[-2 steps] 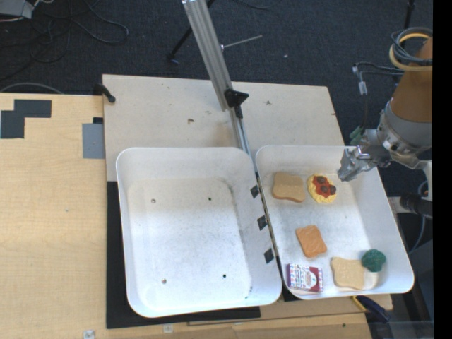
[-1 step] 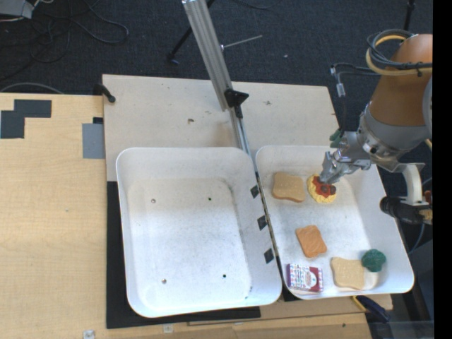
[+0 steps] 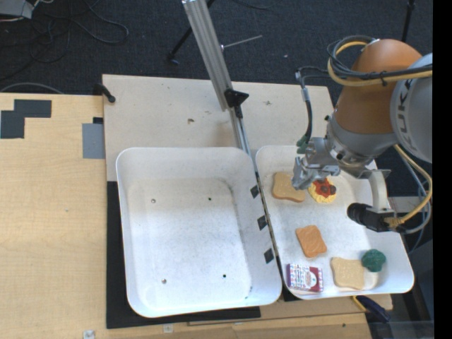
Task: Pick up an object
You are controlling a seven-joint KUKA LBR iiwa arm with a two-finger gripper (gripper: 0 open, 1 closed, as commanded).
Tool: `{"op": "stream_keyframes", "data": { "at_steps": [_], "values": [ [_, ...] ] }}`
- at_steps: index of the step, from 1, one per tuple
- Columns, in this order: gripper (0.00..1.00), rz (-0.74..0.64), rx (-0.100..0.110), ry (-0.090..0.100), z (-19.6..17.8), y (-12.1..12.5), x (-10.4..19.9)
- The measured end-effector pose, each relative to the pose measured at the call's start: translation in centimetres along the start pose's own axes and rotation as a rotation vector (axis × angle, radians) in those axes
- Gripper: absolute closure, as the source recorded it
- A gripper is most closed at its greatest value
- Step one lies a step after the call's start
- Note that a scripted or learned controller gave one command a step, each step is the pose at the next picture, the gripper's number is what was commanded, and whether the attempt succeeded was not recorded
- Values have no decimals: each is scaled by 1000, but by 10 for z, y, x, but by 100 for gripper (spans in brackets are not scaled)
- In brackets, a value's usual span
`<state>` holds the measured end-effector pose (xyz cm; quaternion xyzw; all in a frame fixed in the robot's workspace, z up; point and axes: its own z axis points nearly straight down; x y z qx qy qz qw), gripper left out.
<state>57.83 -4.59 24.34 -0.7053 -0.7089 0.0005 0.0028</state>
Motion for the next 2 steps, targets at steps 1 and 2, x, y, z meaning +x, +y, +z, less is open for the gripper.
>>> {"op": "stream_keyframes", "data": {
  "at_steps": [1,2],
  "values": [
    [100,1,1,-1,13,-14,53],
    [100,2,1,-1,24,-18,101]
  ]
}}
